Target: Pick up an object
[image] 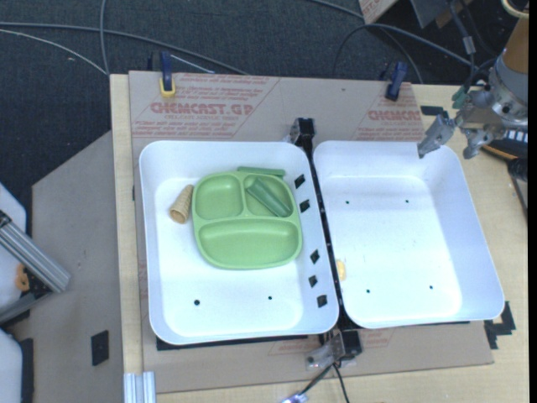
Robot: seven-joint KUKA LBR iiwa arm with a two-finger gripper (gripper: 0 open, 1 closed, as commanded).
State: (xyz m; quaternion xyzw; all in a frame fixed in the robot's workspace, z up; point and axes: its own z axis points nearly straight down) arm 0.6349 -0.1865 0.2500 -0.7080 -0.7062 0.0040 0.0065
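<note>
Hovering at the right bin's (470, 225) far right corner, the gripper (453, 139) has its fingers spread apart, gripping nothing. Left of that bin lie a green divided plate (243, 229) and a waffle cone (180, 204), both untouched.

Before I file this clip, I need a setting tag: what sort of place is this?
Probably a robot test bench in a lab: two white bins clamped to a board, loose cables across dark carpet, and the arm's hand above toy items like a green plate.

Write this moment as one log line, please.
pincer: open, above right bin's far corner, holding nothing | plate, cone: left bin | pick: not done
</note>
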